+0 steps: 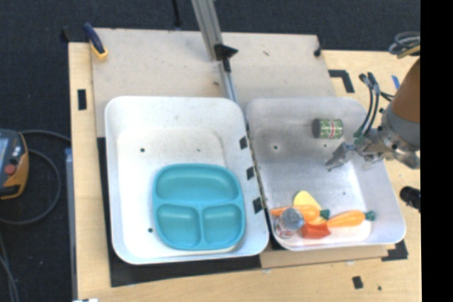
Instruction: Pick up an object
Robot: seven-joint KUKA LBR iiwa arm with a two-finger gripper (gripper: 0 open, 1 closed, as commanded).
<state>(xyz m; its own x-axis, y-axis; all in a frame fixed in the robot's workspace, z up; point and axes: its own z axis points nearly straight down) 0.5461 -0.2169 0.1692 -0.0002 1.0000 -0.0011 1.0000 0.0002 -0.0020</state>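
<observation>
Fingers [338,158] of the gripper [347,154] hang over the right bin [283,117]; whether they are apart or together I cannot tell, and nothing shows between them. The green can [328,128] lies on its side just up and left of them, long axis across the view, the nearest thing to take. Farther toward the near rim sit a yellow piece [306,202], a carrot [347,219] and a small jar [289,221]. A blue divided tray [199,206] fills the left bin [141,124] on the counter [156,60].
</observation>
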